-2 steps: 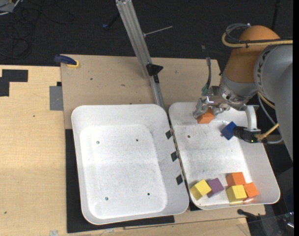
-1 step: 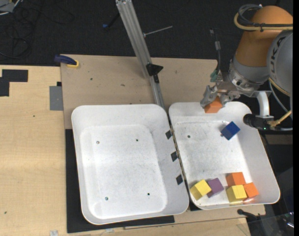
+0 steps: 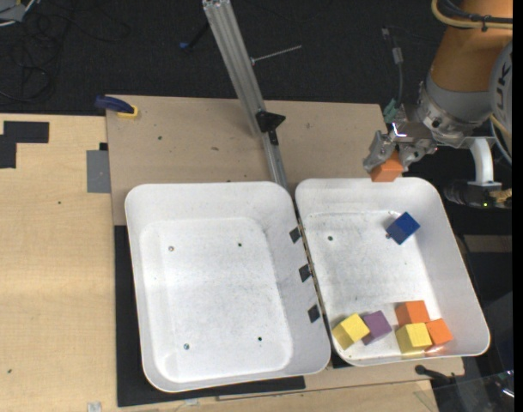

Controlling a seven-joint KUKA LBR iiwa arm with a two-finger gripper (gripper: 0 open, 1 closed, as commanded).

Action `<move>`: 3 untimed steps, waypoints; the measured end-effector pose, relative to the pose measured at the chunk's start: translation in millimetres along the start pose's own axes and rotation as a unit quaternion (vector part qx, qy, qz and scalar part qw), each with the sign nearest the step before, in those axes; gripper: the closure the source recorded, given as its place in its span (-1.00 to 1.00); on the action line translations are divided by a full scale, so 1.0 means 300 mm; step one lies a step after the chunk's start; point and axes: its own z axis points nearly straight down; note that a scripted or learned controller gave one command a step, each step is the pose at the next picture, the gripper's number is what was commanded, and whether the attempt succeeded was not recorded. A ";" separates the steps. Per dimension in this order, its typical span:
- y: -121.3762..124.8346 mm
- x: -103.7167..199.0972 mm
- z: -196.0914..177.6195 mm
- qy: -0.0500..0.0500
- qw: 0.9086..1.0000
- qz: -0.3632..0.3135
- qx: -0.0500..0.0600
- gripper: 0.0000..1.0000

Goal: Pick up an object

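Note:
My gripper (image 3: 388, 157) hangs above the far edge of the right bin (image 3: 467, 290), shut on an orange block (image 3: 386, 172) that shows between and below its fingers. A blue block (image 3: 403, 227) lies alone in the far part of the right bin. At that bin's near edge sits a cluster: a yellow block (image 3: 352, 329), a purple block (image 3: 377, 324), an orange block (image 3: 411, 312), another yellow block (image 3: 413, 338) and a second orange block (image 3: 438, 331).
The left bin (image 3: 211, 281) lies beside the right one, with dark clips along the shared edge. A slanted metal rail (image 3: 244, 80) rises from behind the bins. The wooden bench (image 3: 46, 256) spreads to the left.

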 end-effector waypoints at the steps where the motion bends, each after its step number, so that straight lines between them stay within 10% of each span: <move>1: -0.017 0.168 0.013 0.001 1.000 -0.002 0.004 1.00; 3: -0.079 0.502 0.116 0.001 1.000 -0.002 0.005 1.00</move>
